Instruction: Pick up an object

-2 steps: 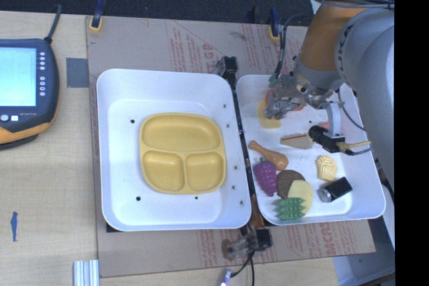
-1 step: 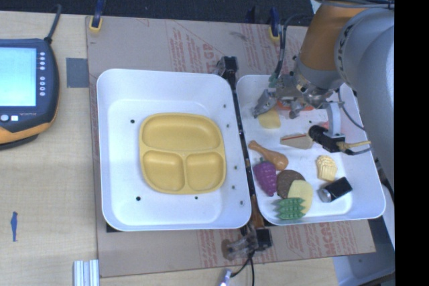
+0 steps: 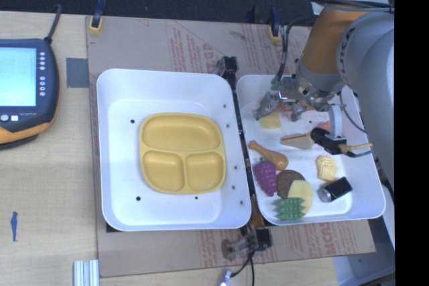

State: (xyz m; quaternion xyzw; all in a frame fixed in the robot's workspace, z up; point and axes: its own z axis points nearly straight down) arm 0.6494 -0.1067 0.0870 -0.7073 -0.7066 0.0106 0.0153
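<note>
My gripper (image 3: 279, 110) hangs low over the far part of the right bin (image 3: 362, 207), reaching in from the right, with its fingers (image 3: 263, 108) spread open. A small pale yellow block (image 3: 270, 120) lies just below and between them, not held. Further toy food lies in this bin: a tan wedge (image 3: 297, 140), a brown drumstick (image 3: 268, 155), purple grapes (image 3: 265, 176), a brown and yellow round piece (image 3: 295, 185), a green piece (image 3: 289, 209), a yellow corn piece (image 3: 326, 167) and a black and silver cylinder (image 3: 335, 189).
The left bin (image 3: 117, 144) holds a yellow divided plate (image 3: 182, 152). A handheld control pendant (image 3: 23, 90) lies on the bench at far left. The arm's grey body (image 3: 365, 63) overhangs the right bin's far right side. Blue clamps (image 3: 97, 13) hold the board.
</note>
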